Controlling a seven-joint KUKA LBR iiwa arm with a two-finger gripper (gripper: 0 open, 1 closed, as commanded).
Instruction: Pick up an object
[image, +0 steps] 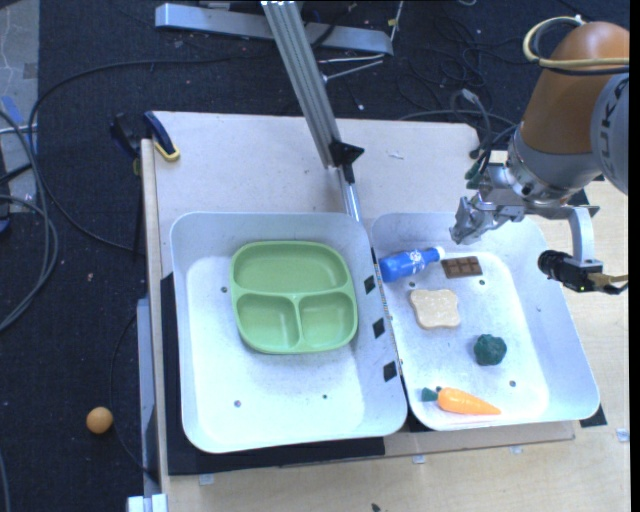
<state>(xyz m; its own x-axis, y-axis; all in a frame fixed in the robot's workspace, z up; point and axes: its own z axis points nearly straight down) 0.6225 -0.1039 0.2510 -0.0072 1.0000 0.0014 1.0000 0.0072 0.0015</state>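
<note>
The right bin (560, 330) holds a blue bottle (410, 262) lying on its side, a brown chocolate bar (462, 267), a slice of toast (435, 309), a dark green lump (489, 349) and an orange carrot (462, 402). My gripper (464, 228) hangs over the bin's far edge, just above and behind the chocolate bar and to the right of the bottle. Nothing is visibly held in it.
The left bin (200, 380) carries a green divided plate (295, 296). A slanted metal pole (315, 100) crosses the bench behind the bins. An orange ball (98, 419) lies on the dark floor to the left, among cables.
</note>
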